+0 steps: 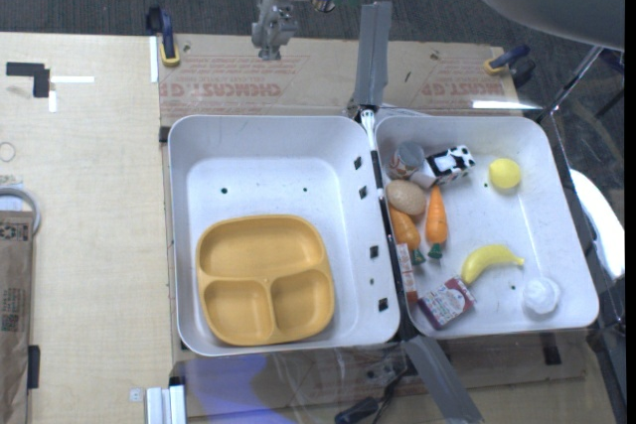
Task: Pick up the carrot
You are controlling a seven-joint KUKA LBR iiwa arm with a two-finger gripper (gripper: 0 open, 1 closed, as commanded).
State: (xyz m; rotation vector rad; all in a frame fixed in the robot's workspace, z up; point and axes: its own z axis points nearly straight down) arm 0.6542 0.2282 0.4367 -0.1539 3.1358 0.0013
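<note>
The carrot lies in the right bin, near that bin's left side, orange with its green top pointing toward the front. A second orange carrot-like piece lies just left of it, against the bin's left wall. My gripper hangs high at the back, above the cardboard behind the left bin, far from the carrot, with nothing in it.
Around the carrot lie a beige potato, a black-and-white cow toy, a lemon, a banana, a red packet and a white round thing. A yellow divided plate sits in the left bin.
</note>
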